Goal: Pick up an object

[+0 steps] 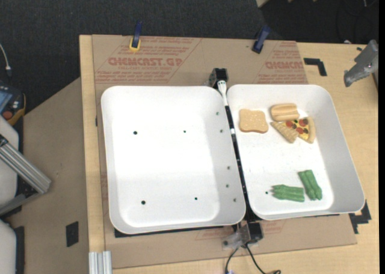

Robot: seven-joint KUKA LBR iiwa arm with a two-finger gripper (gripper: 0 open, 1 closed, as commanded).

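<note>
While my gripper point(363, 65) sits at the right edge of the view, above and beyond the far right corner of the right bin point(337, 146), only a grey slice of it shows, so I cannot tell how it stands.

All the candidates lie below and to the left of it, in that right bin. Nearest my tool are the hot dog bun point(284, 112) and the pizza slice point(296, 128), touching or nearly so; just left of them is the slice of bread point(253, 121). Farther off, toward the near rim, lie two green pods point(299, 187) set at an angle to each other, their ends close together. The left bin point(162, 152) is well apart from me.

These look like toy foods, so I judge them light, stiff and somewhat slick. The bread lies flat and offers little edge; the pizza is crowded by the bun. I would favour the bun, pinched across its narrow width, or the longer pod across its body.

Whether bun and pizza overlap is hard to make out, and the pods' surface detail is too small to read.
</note>
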